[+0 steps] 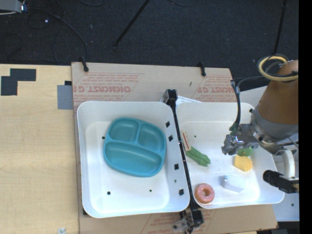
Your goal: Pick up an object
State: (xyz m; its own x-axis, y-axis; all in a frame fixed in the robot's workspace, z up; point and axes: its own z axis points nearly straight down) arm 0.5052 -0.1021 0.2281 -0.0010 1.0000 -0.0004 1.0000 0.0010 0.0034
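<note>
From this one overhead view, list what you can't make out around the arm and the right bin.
- Gripper: finger state, blurred and dark in the camera view.
- Yellow object: upper part covered by the gripper; identity unclear.
- Pale block: too small to identify.
- Right bin: right side hidden under the arm.

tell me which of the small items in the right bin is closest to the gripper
The yellow piece, just under the gripper. The green vegetable, pink donut and pale grey block all lie farther off.

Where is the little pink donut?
The donut lies in the right bin, at its front edge near the divider, left of the white block.
</note>
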